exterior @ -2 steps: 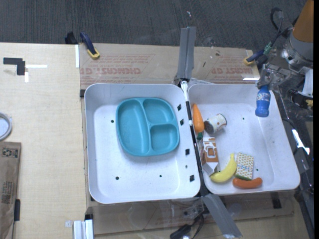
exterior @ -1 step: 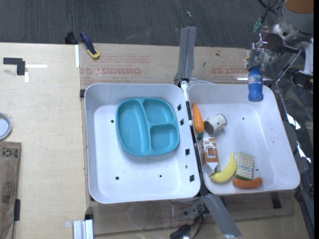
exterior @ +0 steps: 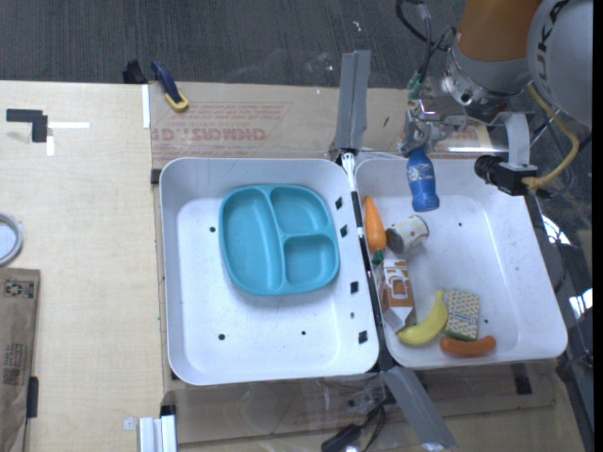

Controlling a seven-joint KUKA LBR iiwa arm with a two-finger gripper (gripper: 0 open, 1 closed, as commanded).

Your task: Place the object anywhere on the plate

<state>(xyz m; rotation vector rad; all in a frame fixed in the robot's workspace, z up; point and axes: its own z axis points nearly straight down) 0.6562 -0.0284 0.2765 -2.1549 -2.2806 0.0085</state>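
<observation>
While "KUKA" marks the arm (exterior: 565, 36), its claw (exterior: 418, 144) grips a blue bottle (exterior: 423, 182).

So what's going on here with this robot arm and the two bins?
The arm is over the right bin, its gripper at the top of a blue bottle that hangs upright below it near the bin's back edge. The blue plate sits in the left bin with nothing on it yet. A carrot, banana and other items lie in the right bin.

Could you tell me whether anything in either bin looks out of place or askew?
The blue bottle hangs upright below the claw, above the right bin's far edge. The small can lies tipped on its side.
</observation>
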